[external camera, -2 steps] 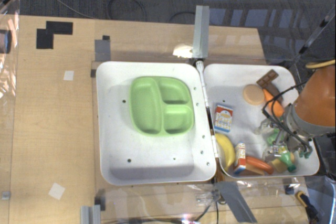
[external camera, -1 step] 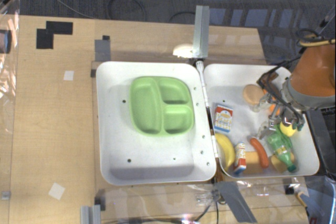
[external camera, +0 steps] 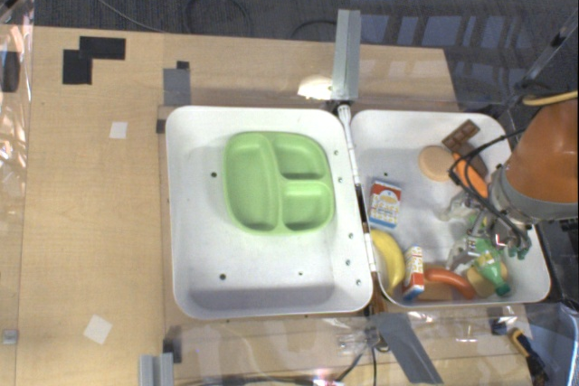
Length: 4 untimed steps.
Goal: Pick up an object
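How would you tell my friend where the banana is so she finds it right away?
Look at the right white bin, the one with lots of small things in it. Go to its near left corner, beside the wall it shares with the left bin holding the green divided plate. The banana lies there, just below the small red and white carton; it is the only curved yellow thing.

a pale wooden bench (external camera: 90,221) bears two shallow white bins touching side by side. the left bin (external camera: 194,194) sits just left of the right bin (external camera: 407,131). black tape marks (external camera: 90,57) lie on the bench far left of the bins.
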{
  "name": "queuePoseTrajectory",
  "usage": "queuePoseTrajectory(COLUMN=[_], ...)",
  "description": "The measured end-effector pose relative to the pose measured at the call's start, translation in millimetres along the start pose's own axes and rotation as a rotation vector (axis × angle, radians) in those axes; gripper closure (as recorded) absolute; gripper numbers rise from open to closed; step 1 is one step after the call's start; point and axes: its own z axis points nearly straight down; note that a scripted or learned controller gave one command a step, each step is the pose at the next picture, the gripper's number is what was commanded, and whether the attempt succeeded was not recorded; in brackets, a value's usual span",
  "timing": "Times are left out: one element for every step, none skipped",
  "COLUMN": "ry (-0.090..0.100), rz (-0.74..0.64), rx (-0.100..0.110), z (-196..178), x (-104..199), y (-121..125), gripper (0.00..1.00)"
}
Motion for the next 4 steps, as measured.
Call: queuePoseTrajectory(ry=[0.002, 0.003, 0.000, 0.000], rz=[0.152, 0.243, 0.340, 0.366], rx=[0.000, 0.000, 0.001, 0.001], z=[4, 2, 2, 1], x=[-98, -59, -50, -10], y=[-9, -17, -13, -18], gripper=[0.00, 0.00, 0.00, 0.00])
